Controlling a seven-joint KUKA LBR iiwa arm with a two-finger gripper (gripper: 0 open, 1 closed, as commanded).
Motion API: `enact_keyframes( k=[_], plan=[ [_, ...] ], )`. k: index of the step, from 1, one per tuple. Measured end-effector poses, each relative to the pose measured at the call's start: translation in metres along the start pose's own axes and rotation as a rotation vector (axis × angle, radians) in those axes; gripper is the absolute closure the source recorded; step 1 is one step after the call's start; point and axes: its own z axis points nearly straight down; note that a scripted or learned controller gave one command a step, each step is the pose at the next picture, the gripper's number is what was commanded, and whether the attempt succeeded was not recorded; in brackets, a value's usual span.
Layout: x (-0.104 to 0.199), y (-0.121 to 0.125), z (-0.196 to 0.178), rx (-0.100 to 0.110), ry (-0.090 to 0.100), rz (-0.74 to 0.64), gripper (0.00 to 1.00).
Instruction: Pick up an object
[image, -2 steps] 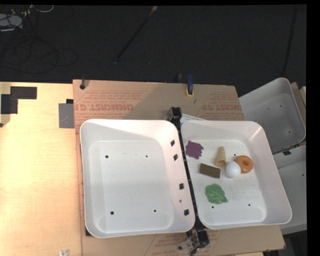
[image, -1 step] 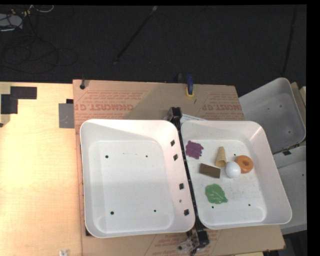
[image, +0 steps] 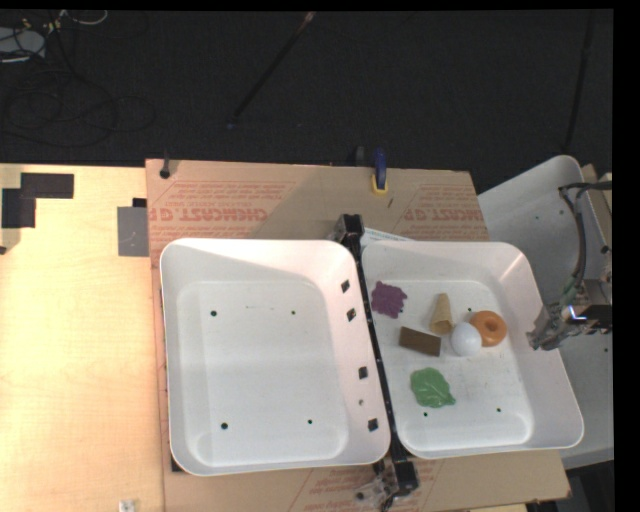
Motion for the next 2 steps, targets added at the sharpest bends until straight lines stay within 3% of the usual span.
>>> enact_keyframes(
  k=[1,2],
  plan=[
    [-0.045,-0.001,-0.151,-0.031,-0.014,0.004,1.0],
    [-0.043,-0.003,-0.243,-0.025,-0.01,0.0,1.0]
  ],
)
